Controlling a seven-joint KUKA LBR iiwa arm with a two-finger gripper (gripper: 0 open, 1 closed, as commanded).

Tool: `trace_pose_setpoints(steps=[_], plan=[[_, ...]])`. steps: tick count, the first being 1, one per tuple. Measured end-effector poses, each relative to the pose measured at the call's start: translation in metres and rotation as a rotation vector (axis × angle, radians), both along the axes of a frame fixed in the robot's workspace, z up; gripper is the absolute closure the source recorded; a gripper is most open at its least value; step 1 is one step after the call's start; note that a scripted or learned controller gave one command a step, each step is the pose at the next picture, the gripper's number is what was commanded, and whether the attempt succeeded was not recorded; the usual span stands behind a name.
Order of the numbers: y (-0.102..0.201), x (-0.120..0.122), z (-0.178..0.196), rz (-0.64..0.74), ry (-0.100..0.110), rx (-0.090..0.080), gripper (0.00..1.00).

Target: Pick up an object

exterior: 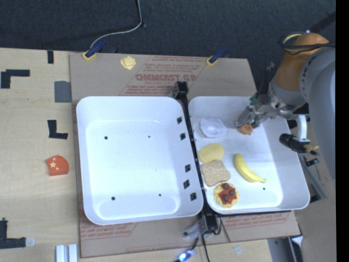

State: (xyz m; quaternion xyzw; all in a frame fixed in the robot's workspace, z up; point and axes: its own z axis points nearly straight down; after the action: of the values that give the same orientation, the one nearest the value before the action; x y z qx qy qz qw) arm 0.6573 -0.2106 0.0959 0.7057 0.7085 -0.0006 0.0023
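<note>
From my console the arm (313,75) leans over the right bin (283,192), its gripper (250,121) low at the far end. A small orange-brown item (247,129) sits at the fingertips; I judge it pinched, though lift isn't confirmed (it looks barely clear of the floor). Left to do: raise it. The banana (248,169), yellow bun (211,152), toast (216,172), small pizza (226,195) and clear cup (212,127) lie untouched. The pinched item is too small to identify.

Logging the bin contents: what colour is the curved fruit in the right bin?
Yellow: the banana shows it clearly in the camera view.
</note>
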Motion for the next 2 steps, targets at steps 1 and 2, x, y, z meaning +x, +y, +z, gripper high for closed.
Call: trace_pose_setpoints(steps=[1,2], plan=[[0.087,0.010,-0.012,0.003,0.012,0.004,1.00],[0.160,0.014,0.096,0.005,-0.009,0.006,1.00]])
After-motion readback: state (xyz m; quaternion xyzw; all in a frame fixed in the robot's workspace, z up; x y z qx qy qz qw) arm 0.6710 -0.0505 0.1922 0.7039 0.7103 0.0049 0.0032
